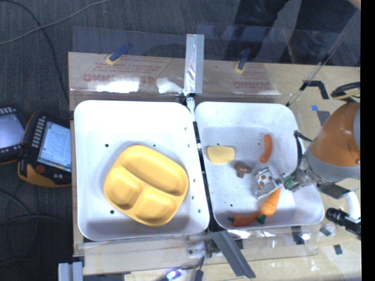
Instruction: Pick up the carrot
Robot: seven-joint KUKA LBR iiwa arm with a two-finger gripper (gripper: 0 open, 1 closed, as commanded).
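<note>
The carrot is a short orange cone lying at a slant near the front of the right bin, its narrow end pointing toward the front wall. My gripper is a silver block reaching in from the right, just above and left of the carrot's thick end, close to it or touching it. The grey arm with its orange band hangs over the bin's right wall. From this view nothing can be seen held in the gripper.
The right bin also holds a thin orange-red sausage-like piece, a pale yellow piece, a small brown lump and a dark red pepper by the front wall. A yellow divided tray lies in the left bin.
</note>
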